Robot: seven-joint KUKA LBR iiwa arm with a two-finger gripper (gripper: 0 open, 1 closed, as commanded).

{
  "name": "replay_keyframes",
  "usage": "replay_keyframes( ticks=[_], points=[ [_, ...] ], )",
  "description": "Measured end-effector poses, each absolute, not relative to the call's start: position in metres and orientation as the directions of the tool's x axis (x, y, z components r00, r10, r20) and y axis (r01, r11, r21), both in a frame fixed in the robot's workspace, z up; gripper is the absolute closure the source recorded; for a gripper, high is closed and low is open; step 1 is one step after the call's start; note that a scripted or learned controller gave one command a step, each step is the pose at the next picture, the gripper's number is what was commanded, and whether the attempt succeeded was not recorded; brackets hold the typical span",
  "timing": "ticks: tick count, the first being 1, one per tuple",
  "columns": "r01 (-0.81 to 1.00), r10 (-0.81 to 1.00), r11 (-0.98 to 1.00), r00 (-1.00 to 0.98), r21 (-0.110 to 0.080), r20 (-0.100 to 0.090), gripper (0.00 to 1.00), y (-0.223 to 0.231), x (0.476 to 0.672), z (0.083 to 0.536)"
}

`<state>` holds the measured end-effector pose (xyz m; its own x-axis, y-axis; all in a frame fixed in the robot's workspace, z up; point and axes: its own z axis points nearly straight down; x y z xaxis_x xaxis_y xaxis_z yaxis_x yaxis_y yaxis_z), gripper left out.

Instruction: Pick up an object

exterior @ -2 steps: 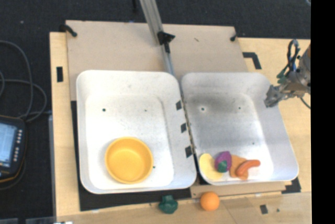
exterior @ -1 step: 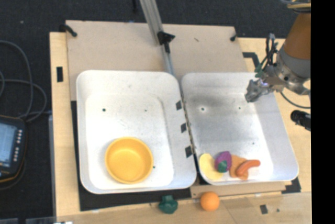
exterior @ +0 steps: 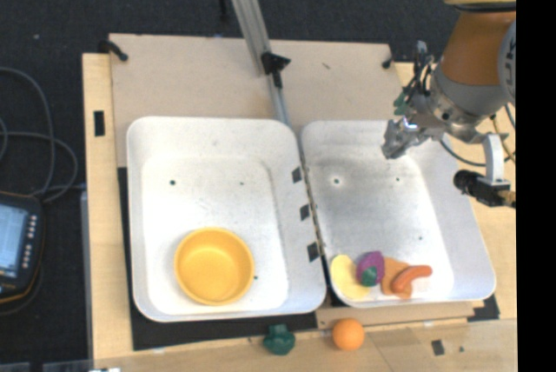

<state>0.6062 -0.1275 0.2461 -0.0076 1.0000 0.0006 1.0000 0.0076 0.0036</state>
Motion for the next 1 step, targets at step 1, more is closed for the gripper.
replay_keyframes(
  ticks=[1],
  points=[
    [1.0,1.0,0.005,-0.005,0.001,0.001,1.0,-0.0708,0.6096,0.2431]
  ],
)
